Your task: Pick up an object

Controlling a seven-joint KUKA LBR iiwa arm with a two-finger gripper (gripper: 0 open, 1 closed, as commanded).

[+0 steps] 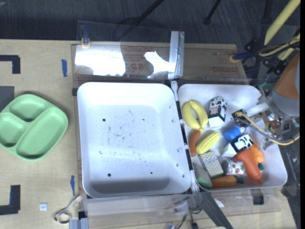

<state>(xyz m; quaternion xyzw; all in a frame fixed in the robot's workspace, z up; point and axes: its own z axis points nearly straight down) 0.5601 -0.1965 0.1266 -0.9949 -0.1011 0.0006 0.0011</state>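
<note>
The right bin [280, 175] holds a heap of toy food. A yellow banana [194, 113] lies at its left, with a yellow corn cob [208, 141] and a thin orange piece [193, 142] below it. A black-and-white cow figure [217, 107] stands near the back. A blue object [233, 132] and a black-and-white item [244, 142] sit mid-bin, above a big orange carrot [252, 162]. My gripper [259, 116] hangs low over the bin's right side, just right of the blue object. I see nothing held in it.
The left bin [128, 137] lies beside the right one. A green divided plate [31, 125] rests on the bench at far left. A clear panel [124, 56] stands behind the bins. A patterned box [212, 164] and a small carrot [224, 180] lie at the right bin's front.
</note>
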